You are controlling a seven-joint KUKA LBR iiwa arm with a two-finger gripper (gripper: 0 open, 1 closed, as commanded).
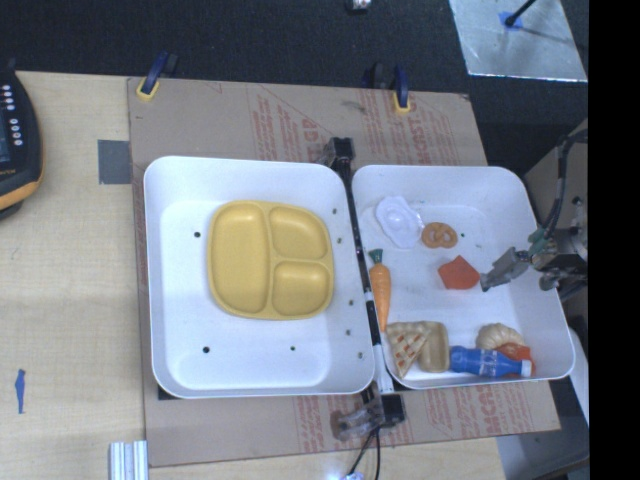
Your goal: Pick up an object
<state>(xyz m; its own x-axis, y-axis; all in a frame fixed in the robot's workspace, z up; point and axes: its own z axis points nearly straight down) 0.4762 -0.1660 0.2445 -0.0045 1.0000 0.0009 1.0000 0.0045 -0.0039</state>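
At right edge, end effector (497,273) partly cut off

A big brown cardboard sheet (300,118) lies on a pale wooden bench (70,318). Two blue and yellow clamps (153,76) sit on its top edge. A grey tape square (114,161) is at the left. A black and orange box with buttons (15,143) peeks in at the far left.

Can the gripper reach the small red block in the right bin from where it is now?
Probably yes. The gripper sits just right of the small red block, above the right white bin, and bare bin floor lies between them. The pretzel lies apart, farther back.
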